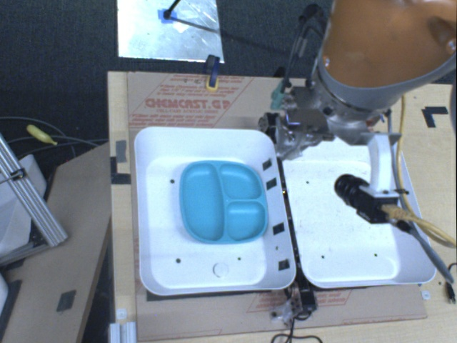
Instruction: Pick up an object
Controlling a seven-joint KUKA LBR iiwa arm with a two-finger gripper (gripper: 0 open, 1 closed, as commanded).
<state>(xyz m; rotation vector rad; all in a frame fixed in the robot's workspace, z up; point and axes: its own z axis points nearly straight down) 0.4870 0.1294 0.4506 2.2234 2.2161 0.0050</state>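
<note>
camera view: slanted look down on the brown counter [178, 95], two bins side by side
left white shallow bin [161, 263]: holds the blue three-section plastic plate [221, 200], flat, near the middle
right white shallow bin [343, 256]: hand above its far corner next to the left bin
hand [289, 138]: well apart from plate; grip state cannot tell
grey arm with orange band [378, 34]: enters from upper right

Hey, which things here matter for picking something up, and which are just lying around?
For the job:
blue divided plate, in the left bin
right bin
gripper, near the far end of the seam between the bins

Lying about:
yellow clip on the printed board
shiny sheet
metal rail
</note>
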